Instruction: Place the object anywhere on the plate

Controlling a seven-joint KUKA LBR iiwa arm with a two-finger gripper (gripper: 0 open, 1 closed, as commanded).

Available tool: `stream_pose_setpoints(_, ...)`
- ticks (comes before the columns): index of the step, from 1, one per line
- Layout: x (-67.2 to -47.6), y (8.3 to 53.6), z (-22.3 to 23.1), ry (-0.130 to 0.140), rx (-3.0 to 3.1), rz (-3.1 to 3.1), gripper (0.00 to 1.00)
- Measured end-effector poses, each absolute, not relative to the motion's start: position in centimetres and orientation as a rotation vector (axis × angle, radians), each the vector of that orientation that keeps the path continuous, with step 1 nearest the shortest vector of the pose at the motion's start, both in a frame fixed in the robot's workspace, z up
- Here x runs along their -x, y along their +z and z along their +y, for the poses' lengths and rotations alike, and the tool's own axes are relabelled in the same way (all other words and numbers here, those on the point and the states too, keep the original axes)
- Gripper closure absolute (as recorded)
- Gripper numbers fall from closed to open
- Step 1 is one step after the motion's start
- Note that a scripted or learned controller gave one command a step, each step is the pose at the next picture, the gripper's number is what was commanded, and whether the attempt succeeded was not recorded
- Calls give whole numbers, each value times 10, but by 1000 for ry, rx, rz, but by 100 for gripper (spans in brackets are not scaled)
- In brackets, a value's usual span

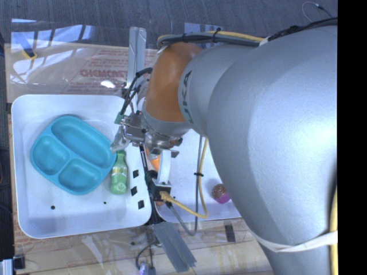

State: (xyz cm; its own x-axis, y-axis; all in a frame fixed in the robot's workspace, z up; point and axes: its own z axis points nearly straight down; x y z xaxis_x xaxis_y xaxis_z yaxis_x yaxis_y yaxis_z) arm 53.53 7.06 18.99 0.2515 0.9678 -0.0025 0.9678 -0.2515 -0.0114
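A smooth, matte blue plate (71, 161) with three rounded compartments lies in the left white bin (34, 222). Just beside its right edge lies the object, a small glossy green bottle (119, 176) with a paler cap, on the bin floor. The grey arm (258, 125) with its orange band covers the right bin (189, 211), where a small purple-pink object (219, 193) lies. The gripper (129, 132) hangs above the bottle; whether it grips anything cannot be told.
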Motion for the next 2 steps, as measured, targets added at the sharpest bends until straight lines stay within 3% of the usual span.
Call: stream_pose_setpoints(2,-535,190,71,14,2479,-1917,0)
